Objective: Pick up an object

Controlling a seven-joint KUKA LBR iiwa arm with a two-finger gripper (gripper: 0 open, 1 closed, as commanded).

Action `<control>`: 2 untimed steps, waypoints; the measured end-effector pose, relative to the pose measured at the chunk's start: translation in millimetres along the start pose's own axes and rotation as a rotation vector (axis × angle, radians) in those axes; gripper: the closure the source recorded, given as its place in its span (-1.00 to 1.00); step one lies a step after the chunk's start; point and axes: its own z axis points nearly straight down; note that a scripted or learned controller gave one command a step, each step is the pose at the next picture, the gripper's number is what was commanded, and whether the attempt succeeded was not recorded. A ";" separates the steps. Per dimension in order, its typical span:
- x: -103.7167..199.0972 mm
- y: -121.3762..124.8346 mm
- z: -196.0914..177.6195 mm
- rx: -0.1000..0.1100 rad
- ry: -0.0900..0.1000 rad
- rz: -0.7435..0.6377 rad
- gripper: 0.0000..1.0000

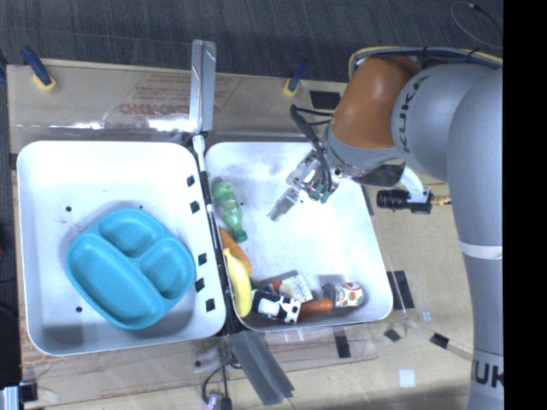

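My gripper (293, 196) hangs over the upper middle of the right bin (342, 229), its fingers pointing down-left above bare white floor with nothing between them. A green bottle (227, 207) lies against the bin's left wall, to the gripper's left. Below it sit an orange piece (238, 253) and a yellow banana (239, 289). Along the bin's front edge lie a black-and-white toy (279, 307), a small box (297, 285), a red-orange item (318, 307) and a small printed can (349, 295).
The left bin (51, 195) holds a blue divided plate (130, 266). A metal bar (202, 84) stands up between the bins at the back. The grey arm with its orange band (376, 101) fills the right side above the right bin.
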 end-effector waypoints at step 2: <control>-20.2 19.6 13.1 0.000 -0.001 -0.162 -1.00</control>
